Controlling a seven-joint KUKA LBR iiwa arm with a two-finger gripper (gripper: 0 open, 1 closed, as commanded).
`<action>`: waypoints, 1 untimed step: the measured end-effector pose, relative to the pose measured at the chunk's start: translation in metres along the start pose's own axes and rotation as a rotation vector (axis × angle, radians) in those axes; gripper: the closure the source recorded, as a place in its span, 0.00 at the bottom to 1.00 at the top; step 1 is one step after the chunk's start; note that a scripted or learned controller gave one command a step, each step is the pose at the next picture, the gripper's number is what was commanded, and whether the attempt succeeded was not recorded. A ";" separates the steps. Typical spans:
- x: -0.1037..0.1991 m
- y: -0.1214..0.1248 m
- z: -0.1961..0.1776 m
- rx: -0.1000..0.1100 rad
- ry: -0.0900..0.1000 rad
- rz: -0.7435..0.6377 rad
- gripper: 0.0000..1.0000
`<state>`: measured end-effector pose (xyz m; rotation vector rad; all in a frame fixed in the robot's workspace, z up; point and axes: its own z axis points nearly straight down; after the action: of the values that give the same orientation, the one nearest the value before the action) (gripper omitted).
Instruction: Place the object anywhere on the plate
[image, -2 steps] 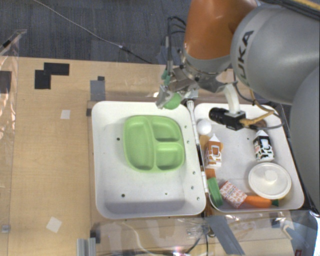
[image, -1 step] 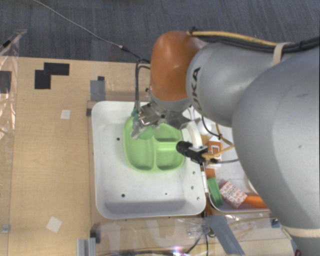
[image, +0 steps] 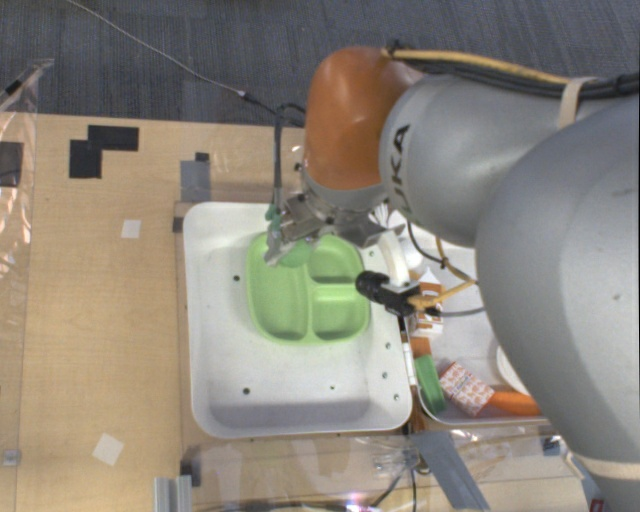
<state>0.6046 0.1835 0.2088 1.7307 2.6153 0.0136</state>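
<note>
A light green divided plate (image: 305, 295) lies flat in the left bin (image: 215, 330), its upper part seemingly hidden.

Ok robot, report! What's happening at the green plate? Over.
Gripper low over green plate, far-left corner. Held object: cannot tell. Plate sits in left bin.

- A robotics lab: a big grey industrial arm (image: 520, 170) with an orange band reaches over the scene.
- Plywood counter (image: 90, 330) carrying white bins (image: 215, 400), black tape marks (image: 100, 148), loose cables (image: 150, 50).
</note>
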 end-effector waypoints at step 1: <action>-0.050 0.003 -0.154 -0.006 -0.005 -0.253 1.00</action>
<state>0.6258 0.1380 0.3628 1.3834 2.8054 0.0159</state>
